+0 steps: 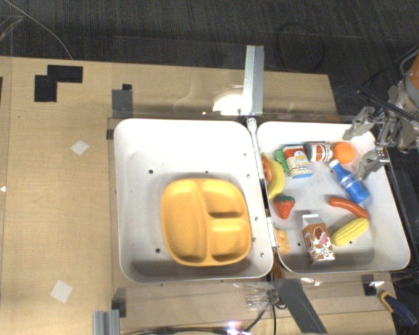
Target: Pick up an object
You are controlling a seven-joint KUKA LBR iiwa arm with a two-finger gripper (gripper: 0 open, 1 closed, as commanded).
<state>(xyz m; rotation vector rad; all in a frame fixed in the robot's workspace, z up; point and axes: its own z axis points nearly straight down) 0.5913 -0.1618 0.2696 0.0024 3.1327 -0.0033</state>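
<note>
While above right bin's [403, 253] far edge, pincer [366, 142] wide open, nothing held, near orange ball [344, 152].

Two white bins: left bin [136, 187], right bin [394, 239]. Yellow divided tray [206, 222]. Yellow banana [276, 178]. Red strawberry [284, 206], green-topped. Red-and-white can [305, 156]. Orange ball [344, 152]. Blue bottle [351, 184], white-capped. Red-orange sausage [348, 206]. Yellow corn cob [350, 232]. Brown-and-white carton [318, 238]. Light wood-grain bench [49, 208], black patches.
</note>
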